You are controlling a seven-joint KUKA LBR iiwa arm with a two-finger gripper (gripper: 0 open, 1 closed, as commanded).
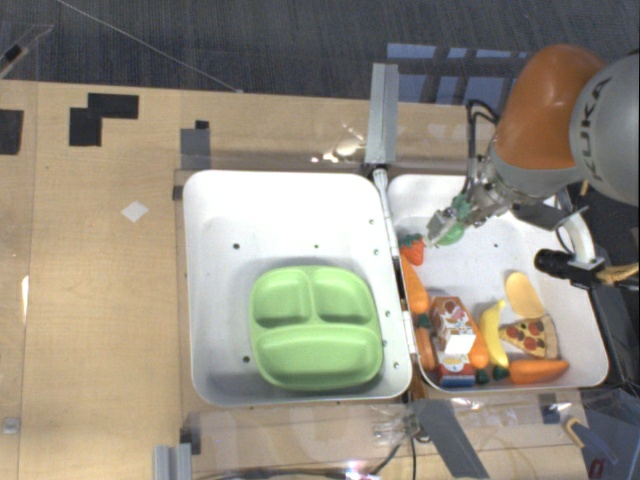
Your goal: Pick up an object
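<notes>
My gripper (449,228) hangs over the upper left part of the right bin (590,353), lifted off its floor. A small green toy (452,231) sits between its fingertips, and the fingers are shut on it. Just below and to the left, a small red strawberry-like piece (412,252) lies by the bin's left wall. Along the front of the bin lie an orange carrot (414,290), a red and white box (455,334), a banana (490,332), a pizza slice (529,337), a yellow oval piece (523,293) and a second carrot (538,370).
The left bin (220,268) holds a green divided plate (315,326) toward its front. A metal divider post (380,118) rises between the bins at the back. A black cable fitting (565,264) juts over the right bin's right side.
</notes>
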